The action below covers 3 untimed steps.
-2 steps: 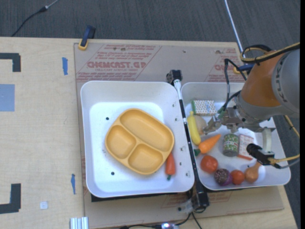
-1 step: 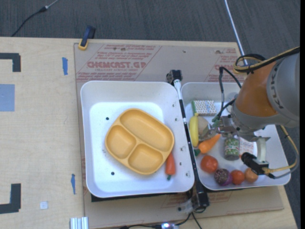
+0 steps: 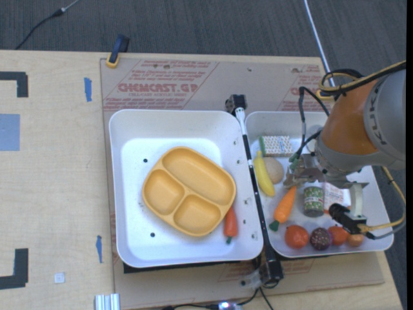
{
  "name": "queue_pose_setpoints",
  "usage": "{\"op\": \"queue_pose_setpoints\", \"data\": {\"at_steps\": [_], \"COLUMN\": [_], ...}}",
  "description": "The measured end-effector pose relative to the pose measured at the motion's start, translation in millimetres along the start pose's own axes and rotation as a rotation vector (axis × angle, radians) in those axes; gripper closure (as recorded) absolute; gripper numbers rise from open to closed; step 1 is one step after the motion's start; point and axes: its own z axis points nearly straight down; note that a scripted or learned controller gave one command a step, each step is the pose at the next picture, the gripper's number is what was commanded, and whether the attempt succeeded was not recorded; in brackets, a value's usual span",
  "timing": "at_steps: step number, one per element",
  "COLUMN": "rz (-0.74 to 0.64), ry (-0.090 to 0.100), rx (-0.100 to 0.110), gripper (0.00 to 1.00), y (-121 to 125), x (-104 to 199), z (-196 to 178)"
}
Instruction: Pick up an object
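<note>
Nothing lifted yet, so the pick's all still to do: the arm (image 3: pixel 361 118) is bent in from the right over the right bin (image 3: pixel 381 241), w/ the gripper (image 3: pixel 302 171) low among the toys. Can't tell how it's set. Nearest targets look like the carrot (image 3: pixel 284 205) and jar (image 3: pixel 313 199) just near of it, banana (image 3: pixel 263 176) to its left; the left bin (image 3: pixel 126 192) has the yellow tray (image 3: pixel 188 191).
</note>
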Motion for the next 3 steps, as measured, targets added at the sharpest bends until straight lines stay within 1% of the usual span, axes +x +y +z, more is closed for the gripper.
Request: {"op": "queue_pose_setpoints", "data": {"at_steps": [1,2,3], "rz": [-0.003,-0.002,-0.003], "ry": [0.003,0.003,0.002], "rx": [0.008,0.008,0.007], "gripper": [1.00,0.00,0.00], "y": [-57.8,-58.0,-24.6], "x": [33.5,33.3,-10.2], "z": [-88.3,-88.0,-5.2]}}
